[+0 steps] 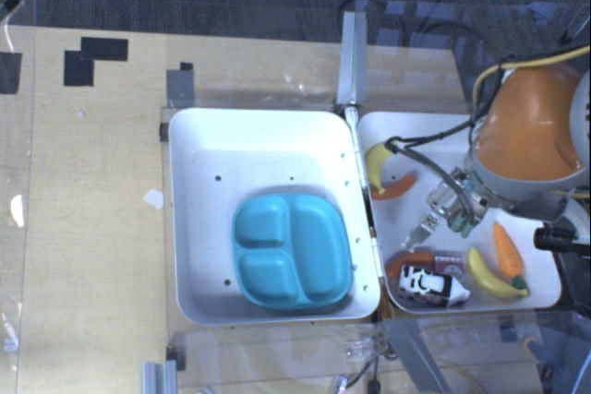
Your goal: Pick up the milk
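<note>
Lying on its side near the front edge of the right-hand shallow white bin (pixel 545 289), the small black-and-white milk carton (pixel 434 285) is seen with its long axis running roughly left to right across the camera view. The two-finger tool (pixel 432 228) is held just above and behind it, slightly to the left of the carton's middle, so the carton lies a short way forward of and below the tool. Nothing is held between the fingers; whether they are set wide or narrow cannot be told from this angle. A yellow banana (pixel 494 276) and an orange carrot (pixel 507 252) are seen close on the carton's right, so a descent is judged to need care on that side.
</note>
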Tool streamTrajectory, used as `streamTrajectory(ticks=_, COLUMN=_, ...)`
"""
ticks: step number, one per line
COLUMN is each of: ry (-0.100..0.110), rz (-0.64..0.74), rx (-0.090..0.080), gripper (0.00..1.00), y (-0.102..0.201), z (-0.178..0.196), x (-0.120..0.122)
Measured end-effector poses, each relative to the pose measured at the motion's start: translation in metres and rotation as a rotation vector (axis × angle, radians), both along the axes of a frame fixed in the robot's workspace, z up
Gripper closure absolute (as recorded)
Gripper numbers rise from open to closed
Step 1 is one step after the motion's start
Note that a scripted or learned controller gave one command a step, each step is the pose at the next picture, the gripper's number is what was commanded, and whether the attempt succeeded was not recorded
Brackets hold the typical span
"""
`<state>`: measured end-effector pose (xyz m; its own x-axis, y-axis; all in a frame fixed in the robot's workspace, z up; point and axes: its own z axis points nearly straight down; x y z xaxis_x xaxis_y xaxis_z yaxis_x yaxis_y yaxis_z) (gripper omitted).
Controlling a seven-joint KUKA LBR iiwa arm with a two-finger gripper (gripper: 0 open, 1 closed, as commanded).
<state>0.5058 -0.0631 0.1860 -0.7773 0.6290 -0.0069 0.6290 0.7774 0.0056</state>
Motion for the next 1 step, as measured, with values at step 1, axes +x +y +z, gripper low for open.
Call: streamTrajectory(ticks=1, ry=-0.013, rz=-0.046, rx=-0.002, gripper=0.00, y=-0.0446, z=-0.0781, x=0.0075)
